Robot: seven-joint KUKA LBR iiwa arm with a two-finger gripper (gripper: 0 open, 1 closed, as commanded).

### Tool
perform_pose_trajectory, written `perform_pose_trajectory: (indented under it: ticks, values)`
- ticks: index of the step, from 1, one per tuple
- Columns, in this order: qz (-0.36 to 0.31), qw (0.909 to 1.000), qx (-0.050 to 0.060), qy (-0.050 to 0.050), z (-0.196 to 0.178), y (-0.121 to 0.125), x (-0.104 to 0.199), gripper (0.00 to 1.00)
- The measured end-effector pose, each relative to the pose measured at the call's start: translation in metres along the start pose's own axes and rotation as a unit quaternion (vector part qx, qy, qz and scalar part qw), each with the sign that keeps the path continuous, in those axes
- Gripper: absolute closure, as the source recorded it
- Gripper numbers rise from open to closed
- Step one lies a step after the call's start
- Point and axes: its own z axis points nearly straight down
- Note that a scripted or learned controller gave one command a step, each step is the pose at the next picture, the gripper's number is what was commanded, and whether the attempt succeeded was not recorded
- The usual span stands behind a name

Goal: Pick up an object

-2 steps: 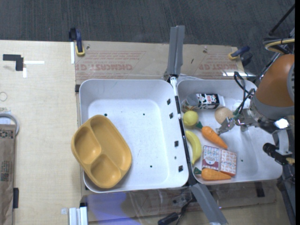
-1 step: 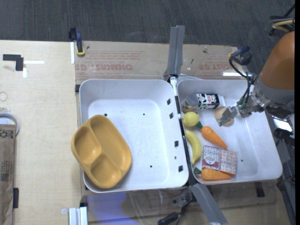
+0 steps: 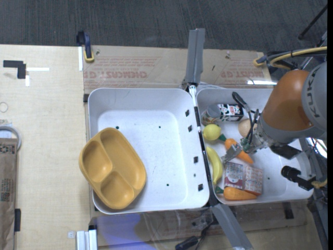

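White plastic makes up both bins, and you see them side by side from above. Your left bin [image 3: 156, 139] carries a yellow divided tray [image 3: 112, 169] lying flat over its lower left corner, with part of the tray's edge sitting on the bin's rim. Your right bin [image 3: 276, 189] holds all the small items. A lemon [image 3: 212, 133] sits near the divider between the bins, and a banana [image 3: 214, 163] lies just below it along that same wall. A black and white carton [image 3: 230, 111] rests near the bin's upper edge, with a pale egg-shaped object [image 3: 245, 128] just to its right. A printed packet [image 3: 243, 177] lies lower down, and an orange carrot [image 3: 240, 194] touches its bottom edge.

You see the arm [image 3: 286, 108] reaching in from the right, its orange band over the right bin. The gripper [image 3: 240, 151] is low among the items, between the lemon and the packet, right against a small orange piece [image 3: 230, 144]. You cannot tell from this angle whether the pincer is wide, narrow or closed on anything.
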Motion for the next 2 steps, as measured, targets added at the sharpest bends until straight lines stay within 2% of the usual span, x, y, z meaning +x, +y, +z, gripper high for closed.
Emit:
perform_pose_trajectory:
  ticks: [1, 2]
  values:
    - [0.002, 1.0, 0.001, 0.0, -0.008, 0.0, -0.001, 1.0]
    - [0.075, 0.9972, 0.0, -0.001, -0.1, 0.022, 0.061, 1.0]
